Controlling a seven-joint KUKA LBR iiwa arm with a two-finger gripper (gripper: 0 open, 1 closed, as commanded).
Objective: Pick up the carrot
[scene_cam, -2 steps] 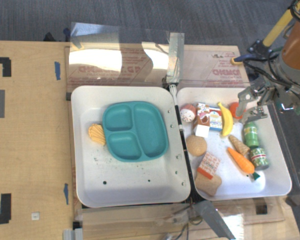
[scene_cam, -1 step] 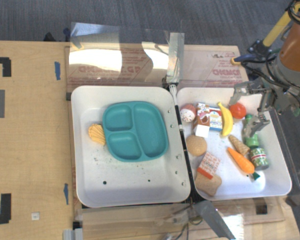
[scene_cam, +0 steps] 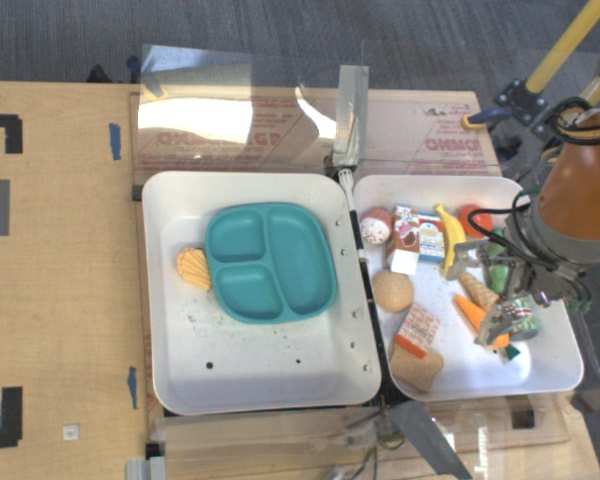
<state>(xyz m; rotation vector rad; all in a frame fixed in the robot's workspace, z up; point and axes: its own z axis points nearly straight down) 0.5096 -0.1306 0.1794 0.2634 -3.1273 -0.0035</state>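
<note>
You saw the gripper (scene_cam: 493, 303) low in the right bin (scene_cam: 560, 373), right over the carrot (scene_cam: 469, 312). Its grip was too blurry to tell, maybe touching.

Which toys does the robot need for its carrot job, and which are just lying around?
For the job:
carrot
gripper, right over the carrot

Just lying about:
teal divided plate
yellow shell-shaped toy
banana
round bun
small milk carton
</note>
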